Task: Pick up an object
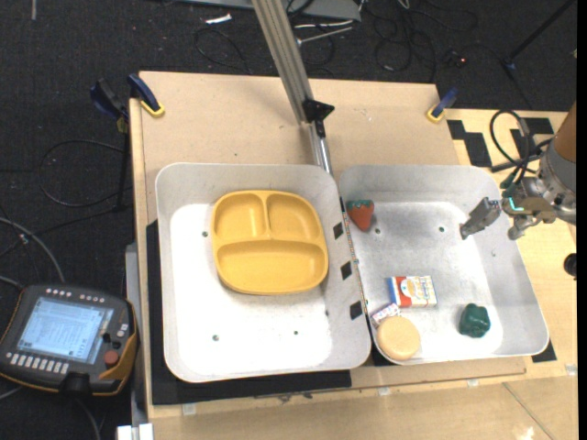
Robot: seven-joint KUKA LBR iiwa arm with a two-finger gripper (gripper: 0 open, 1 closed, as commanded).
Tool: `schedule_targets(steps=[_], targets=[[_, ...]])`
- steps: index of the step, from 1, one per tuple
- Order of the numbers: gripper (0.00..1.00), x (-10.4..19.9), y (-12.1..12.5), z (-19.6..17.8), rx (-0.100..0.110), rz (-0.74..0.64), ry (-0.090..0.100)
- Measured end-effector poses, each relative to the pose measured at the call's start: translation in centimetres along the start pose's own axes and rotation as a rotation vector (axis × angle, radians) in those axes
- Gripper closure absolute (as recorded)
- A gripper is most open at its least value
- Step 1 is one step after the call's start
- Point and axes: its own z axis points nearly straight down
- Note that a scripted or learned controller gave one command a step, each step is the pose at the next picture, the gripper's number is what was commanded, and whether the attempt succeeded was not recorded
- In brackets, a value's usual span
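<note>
The right bin (pixel 431 236) holds several objects. A red strawberry with a green top (pixel 363 214) lies at its far left. A small white, red and blue box (pixel 412 291) rests near the middle front. A round tan disc (pixel 400 337) sits at the front left corner, and a dark green lump (pixel 474 320) at the front right. My gripper (pixel 502 222) hangs over the bin's right edge, open, with nothing between its fingers. It is well apart from every object.
A yellow divided plate (pixel 271 242) lies in the left bin (pixel 183 337). A slanted metal pole (pixel 286 49) rises from behind the bins. A teach pendant (pixel 64 337) lies off the bench at the lower left. Cables trail near the arm at the right.
</note>
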Motion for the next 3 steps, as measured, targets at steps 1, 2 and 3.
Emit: schedule_targets(steps=[1, 2, 3], targets=[[0.0, 0.4, 0.0, 6.4, 0.005, 0.002, 0.001], [0.0, 0.8, -1.0, 11.6, 0.005, 0.003, 0.002], [0.0, 0.9, -1.0, 13.1, -0.001, 0.002, -0.001]])
